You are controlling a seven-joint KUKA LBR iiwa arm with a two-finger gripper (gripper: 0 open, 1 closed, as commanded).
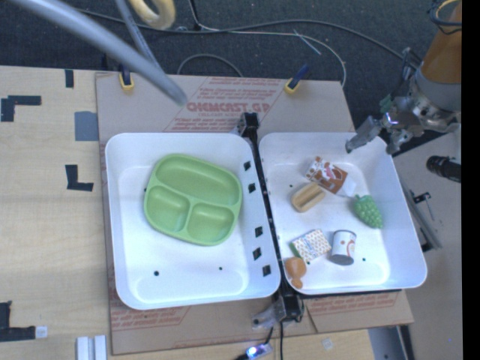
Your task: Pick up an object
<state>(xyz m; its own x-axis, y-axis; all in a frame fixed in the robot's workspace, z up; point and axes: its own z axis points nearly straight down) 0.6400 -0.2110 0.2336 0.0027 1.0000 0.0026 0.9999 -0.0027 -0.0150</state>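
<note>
Inside the right bin, several small objects lay apart: a brown-and-white packet, a tan bread-like roll just beside it, a green grape bunch, a small can, a patterned packet and an orange piece near the divider. All looked light; the roll seemed firm enough to pinch across its short width, while the can might roll. Left of them, a green divided plate sat in the other bin. The gripper hovered over the right bin's far rim, fingers spread and carrying nothing.
</note>
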